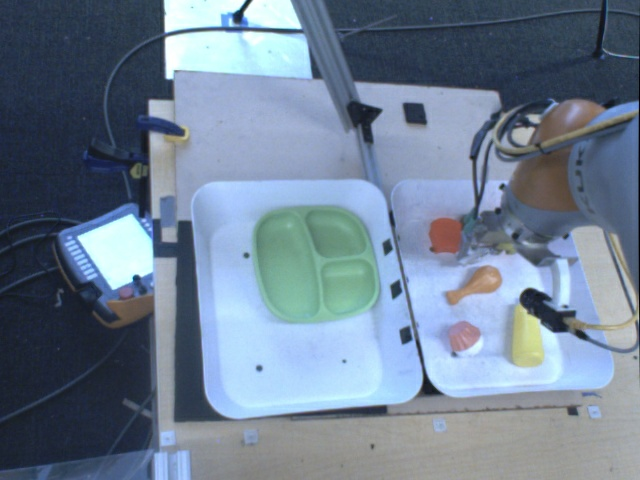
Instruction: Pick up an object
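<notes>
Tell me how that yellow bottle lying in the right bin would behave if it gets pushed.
The yellow bottle lies on its side, so it probably rolls rather than tips. It looks like smooth plastic, likely light and a bit slippery. The bin wall nearby would probably stop it soon.

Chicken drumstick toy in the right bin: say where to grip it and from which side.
Grip the drumstick across its narrow bone shaft, probably from straight above. It lies flat, bulb end upper right, shaft pointing lower left. Close the fingers across the shaft, since the bulb looks wider and rounder. Neighbours stand apart, so there is room.
</notes>
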